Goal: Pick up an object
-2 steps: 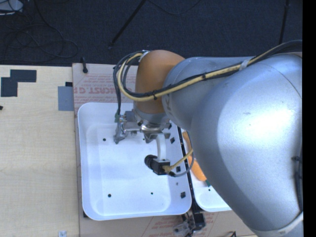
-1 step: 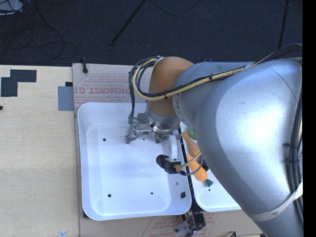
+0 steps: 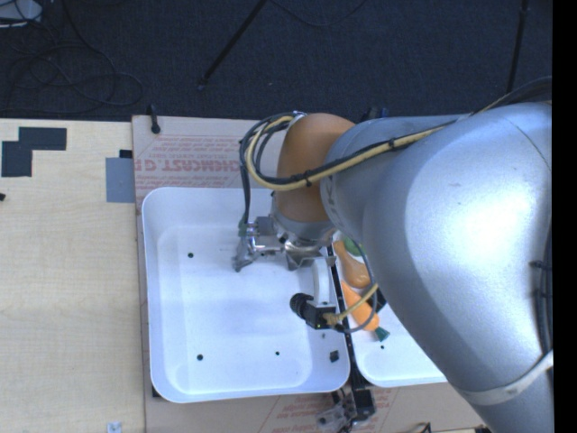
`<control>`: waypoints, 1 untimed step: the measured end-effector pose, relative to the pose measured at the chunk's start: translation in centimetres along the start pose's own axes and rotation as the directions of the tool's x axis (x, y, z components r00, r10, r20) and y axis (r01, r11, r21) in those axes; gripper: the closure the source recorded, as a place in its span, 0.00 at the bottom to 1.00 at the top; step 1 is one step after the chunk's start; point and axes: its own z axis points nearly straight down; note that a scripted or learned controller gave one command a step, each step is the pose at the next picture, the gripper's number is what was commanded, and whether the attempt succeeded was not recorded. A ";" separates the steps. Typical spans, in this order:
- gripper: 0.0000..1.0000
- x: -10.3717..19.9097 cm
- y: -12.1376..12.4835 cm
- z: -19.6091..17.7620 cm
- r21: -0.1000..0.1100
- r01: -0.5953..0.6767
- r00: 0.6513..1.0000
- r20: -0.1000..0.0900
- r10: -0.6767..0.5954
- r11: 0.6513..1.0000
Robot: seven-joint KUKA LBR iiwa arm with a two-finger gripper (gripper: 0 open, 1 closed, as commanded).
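My gripper (image 3: 245, 253) hangs low over the left white bin (image 3: 171, 368), near the middle of its far half, pointing down and to the left. I see nothing under it but the bin's bare white floor. An orange object (image 3: 357, 272) lies at the near-left side of the right bin (image 3: 397, 370), mostly hidden by the arm. A small green piece (image 3: 382, 335) pokes out just below it.
The big grey arm (image 3: 451, 242) covers most of the right bin. A black cable loop (image 3: 306, 309) hangs from the wrist over the wall between the bins. A small dark bit (image 3: 333, 356) sits at the left bin's near-right corner. Cardboard (image 3: 189, 156) lies beyond the bins.
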 end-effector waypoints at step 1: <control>0.00 4.4 3.9 -0.1 -0.006 0.004 1.000 -0.003 -0.004 1.000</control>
